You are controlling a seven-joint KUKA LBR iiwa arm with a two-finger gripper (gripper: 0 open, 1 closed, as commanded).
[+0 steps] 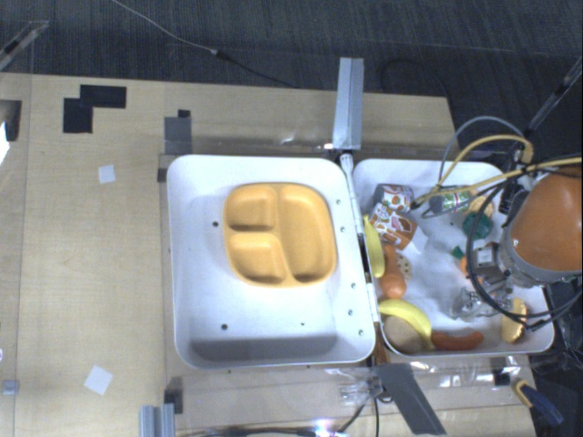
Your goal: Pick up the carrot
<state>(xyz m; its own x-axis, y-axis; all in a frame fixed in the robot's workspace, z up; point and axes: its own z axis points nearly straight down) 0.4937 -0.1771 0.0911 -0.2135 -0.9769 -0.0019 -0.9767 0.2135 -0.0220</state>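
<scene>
A wooden bench (82, 271) is seen from above at a slant, with two shallow white bins set side by side on it. The left bin (196, 271) holds a yellow divided plate (276, 233) with three compartments, lying flat near the bin's middle and slightly toward the far side. The right bin (428, 173) is crowded with small items. Against its left wall, near the far end, lies a small printed packet (393, 213) in red, white and brown, tilted. Just below the packet is an orange, stubby piece that looks like the carrot (393, 279), lying close to the left wall of the right bin, between the packet and a banana (406, 317) at the near left corner. Beside the banana, along the near wall, lies a reddish sausage (455, 340). A small yellow piece (513, 320) rests near the bin's near right corner. The robot arm (547, 230), with a broad orange band, reaches in from the right and hangs over the right side of the right bin, trailing yellow and grey cables (478, 167). The gripper (474, 299) sits low in the bin below the orange band, well apart from the carrot and to its right. Its metal parts blur into the white floor, so whether it is spread or pressed together cannot be told, and nothing is seen caught in it.
</scene>
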